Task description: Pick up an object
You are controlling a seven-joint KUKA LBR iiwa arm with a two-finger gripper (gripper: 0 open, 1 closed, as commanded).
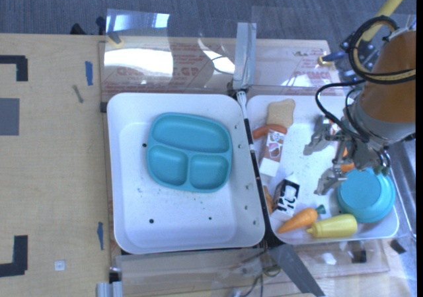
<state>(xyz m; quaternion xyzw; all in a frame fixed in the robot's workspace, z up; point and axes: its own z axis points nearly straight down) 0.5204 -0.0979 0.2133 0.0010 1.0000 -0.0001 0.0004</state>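
Hovering tool [322,157], fingers seemingly spread, empty

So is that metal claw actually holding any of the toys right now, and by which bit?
Nothing is held. The gripper hangs open over a bare patch of the right bin, beside the blue bowl, with nothing between its fingers.

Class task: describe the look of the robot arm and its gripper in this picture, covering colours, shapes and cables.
The arm is a bulky rounded body, orange above and grey below. Black cables loop around it, and a yellow tube runs past its top. The gripper is bare grey metal, with thin angular fingers and small orange parts near them.
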